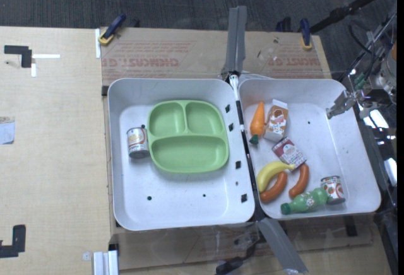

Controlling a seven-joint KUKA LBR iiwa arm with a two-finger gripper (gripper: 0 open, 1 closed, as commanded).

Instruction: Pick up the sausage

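Orange-red and curved, 2 plastic sausages (299, 180) lie low in the right white bin (334, 132), one touching a yellow banana (273, 171), one beside a green bottle (303, 202). The metal two-finger gripper (341, 105) sits at the bin's upper right edge; whether it is open or closed I cannot tell.

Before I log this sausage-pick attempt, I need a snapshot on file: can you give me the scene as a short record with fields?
left bin: green divided plate, small can lying beside the plate's left edge
right bin: carrot, two small cartons, banana, two sausages, green bottle, second can
sausage neighbours: one touches the banana, the other lies above the bottle
gripper: over the right bin's upper right edge, apart from the sausages
fingers: cannot tell
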